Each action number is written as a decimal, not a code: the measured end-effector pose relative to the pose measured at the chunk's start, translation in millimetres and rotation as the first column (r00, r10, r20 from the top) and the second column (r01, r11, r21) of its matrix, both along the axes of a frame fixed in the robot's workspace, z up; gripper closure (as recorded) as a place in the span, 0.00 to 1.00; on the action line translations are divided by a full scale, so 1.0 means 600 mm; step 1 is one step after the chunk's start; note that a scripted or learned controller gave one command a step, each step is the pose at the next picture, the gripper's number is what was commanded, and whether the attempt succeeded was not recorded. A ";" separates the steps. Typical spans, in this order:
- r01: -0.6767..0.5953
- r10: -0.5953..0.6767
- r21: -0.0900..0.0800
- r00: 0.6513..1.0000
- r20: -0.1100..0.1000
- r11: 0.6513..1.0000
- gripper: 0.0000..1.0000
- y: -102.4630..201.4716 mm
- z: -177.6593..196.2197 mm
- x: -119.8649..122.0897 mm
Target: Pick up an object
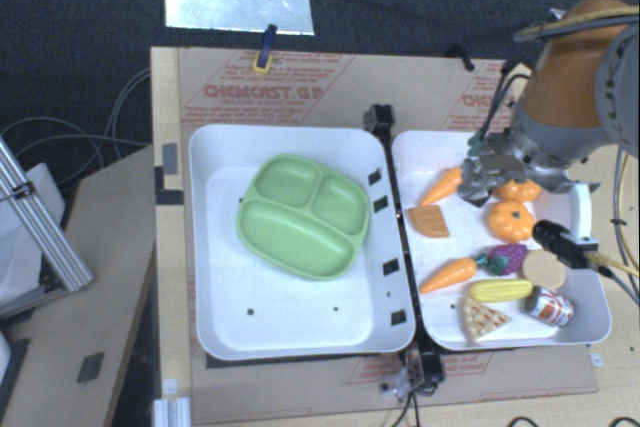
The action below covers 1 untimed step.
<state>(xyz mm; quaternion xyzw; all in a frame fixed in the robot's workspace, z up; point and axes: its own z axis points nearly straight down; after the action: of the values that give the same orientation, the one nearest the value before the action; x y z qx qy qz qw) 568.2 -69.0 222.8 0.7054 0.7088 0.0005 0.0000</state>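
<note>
claw low over the toy food in the right bin

while the arm (575, 75) reaches in from the right of the camera view, its claw (478, 183) hangs low inside the right bin (580, 320), and whether it is released or clenched cannot be told from this angle. nothing is seen between its tips. just left of the claw lies a carrot (441, 186), touching or nearly touching it. just right of the claw sits a small orange pumpkin (520, 191), partly hidden by the wrist, with a larger pumpkin (509, 221) below it. below and left of the claw is an orange cracker-like wedge (429, 221). further below the claw lie a second carrot (448, 275), a purple grape bunch (505, 259), a yellow corn cob (500, 291), a pizza slice (484, 318) and a small can (547, 307). well to the left of the claw, the left bin (225, 315) holds a green divided plate (304, 216).
</note>
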 end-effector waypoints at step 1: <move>0.004 -0.004 -0.001 1.000 0.001 1.000 1.00 -0.014 -0.003 0.002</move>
<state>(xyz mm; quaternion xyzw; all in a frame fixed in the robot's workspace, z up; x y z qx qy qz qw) 569.6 -77.7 220.7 0.7069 0.7073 0.0005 0.0009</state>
